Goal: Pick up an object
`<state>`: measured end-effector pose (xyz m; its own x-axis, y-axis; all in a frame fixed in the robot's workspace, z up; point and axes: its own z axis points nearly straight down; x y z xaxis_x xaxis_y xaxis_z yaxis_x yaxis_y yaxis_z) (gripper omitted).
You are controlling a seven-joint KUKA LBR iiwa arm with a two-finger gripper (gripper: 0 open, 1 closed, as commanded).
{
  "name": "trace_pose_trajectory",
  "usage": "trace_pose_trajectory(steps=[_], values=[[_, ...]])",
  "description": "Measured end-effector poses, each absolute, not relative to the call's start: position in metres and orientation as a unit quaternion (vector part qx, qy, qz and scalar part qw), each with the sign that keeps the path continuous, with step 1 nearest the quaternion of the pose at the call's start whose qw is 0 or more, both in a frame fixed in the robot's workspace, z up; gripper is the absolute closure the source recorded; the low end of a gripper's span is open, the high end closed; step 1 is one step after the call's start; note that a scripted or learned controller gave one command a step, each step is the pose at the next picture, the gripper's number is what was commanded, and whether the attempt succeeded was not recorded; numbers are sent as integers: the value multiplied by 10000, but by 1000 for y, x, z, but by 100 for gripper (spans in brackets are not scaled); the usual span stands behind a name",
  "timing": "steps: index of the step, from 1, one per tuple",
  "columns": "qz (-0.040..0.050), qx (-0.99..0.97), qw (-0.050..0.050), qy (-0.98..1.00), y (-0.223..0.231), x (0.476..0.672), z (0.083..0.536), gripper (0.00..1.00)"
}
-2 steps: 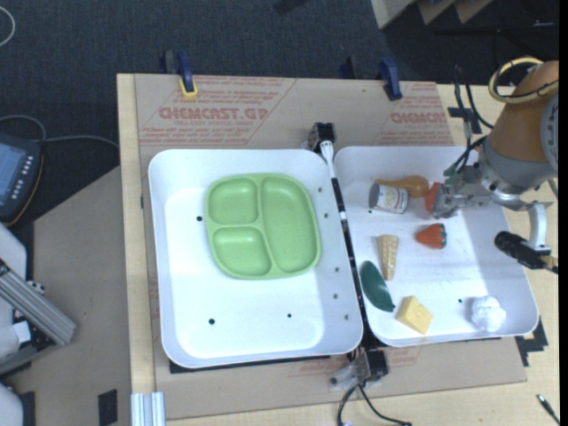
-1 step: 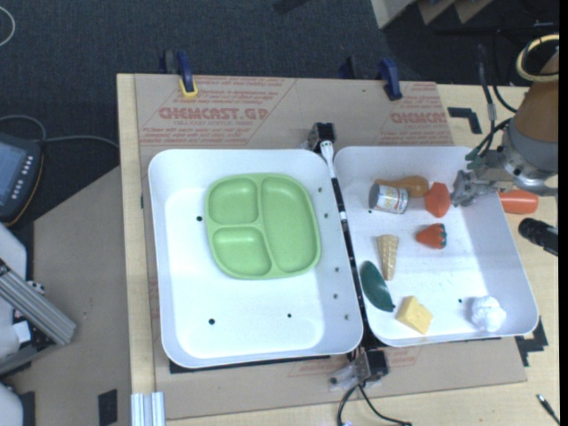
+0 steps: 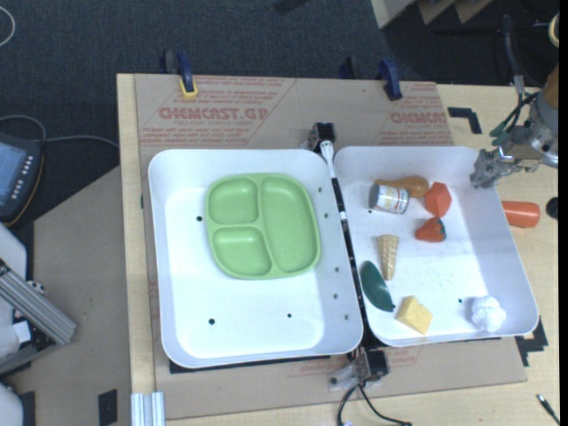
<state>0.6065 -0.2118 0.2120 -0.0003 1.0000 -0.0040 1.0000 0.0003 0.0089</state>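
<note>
The arm reached in from three o'clock, its wrist hanging over the upper right corner of the right bin [image 3: 497, 238], and the gripper [image 3: 491, 169] sat just above that bin's far right rim — nothing lay between its fingers, though how wide they stood I could not tell. Inside the right bin the objects were spread out: a small can [image 3: 389, 199] on its side at about eleven o'clock, with a brown piece [image 3: 410, 185] touching it, a red piece [image 3: 437, 200] just to its right, and a strawberry [image 3: 430, 230] below that. A cone [image 3: 388, 254] lay near the middle, a dark green leaf shape [image 3: 375, 287] at seven o'clock, a cheese wedge [image 3: 414, 314] at six, and a white crumpled ball [image 3: 485, 312] at five. An orange object [image 3: 520, 212] rested outside the bin, on the bench at three o'clock. The left bin [image 3: 177, 238] held a green divided plate [image 3: 264, 225].
</note>
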Motion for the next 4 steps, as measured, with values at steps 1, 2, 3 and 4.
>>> trace_pose_trajectory(steps=[1,2,3,4], values=[[9,7068,25,7074,-212,607,226,100],[-1,7054,-19,7088,-153,603,218,100],[7,7050,-13,7092,-102,605,226,100],[7,7047,-18,7095,-44,595,235,100]])
